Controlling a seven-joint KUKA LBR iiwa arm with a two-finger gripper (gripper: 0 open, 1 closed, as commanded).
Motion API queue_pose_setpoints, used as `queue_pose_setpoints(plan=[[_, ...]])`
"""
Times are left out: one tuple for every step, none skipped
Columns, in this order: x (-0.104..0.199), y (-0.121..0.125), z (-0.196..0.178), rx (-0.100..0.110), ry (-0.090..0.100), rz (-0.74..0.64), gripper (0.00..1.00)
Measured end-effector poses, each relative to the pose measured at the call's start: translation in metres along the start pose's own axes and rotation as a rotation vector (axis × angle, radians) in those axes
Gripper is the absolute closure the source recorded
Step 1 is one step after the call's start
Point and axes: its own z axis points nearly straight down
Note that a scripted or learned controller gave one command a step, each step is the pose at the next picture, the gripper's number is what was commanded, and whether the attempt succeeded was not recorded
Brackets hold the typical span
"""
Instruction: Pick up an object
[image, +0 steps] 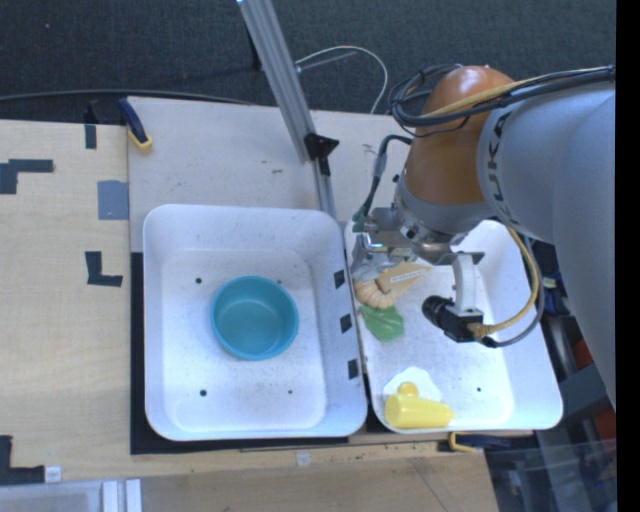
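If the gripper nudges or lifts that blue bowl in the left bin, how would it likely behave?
The blue bowl looks like thin plastic, so probably light and stiff. It sits upright on a flat base, so a push would likely slide it across the left bin rather than roll it. Its smooth, curved wall may slip from a pinch.

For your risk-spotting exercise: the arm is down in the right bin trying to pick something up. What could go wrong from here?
1. The tan toy and green piece touch, so the pincer may nudge or drag both.
2. Both lie by the right bin's left wall, where it could catch.
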Motion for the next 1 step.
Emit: queue_pose_setpoints(plan=[[0.0474,-0.0066,0.0106,0.002,-0.001,0.002,1.00]])
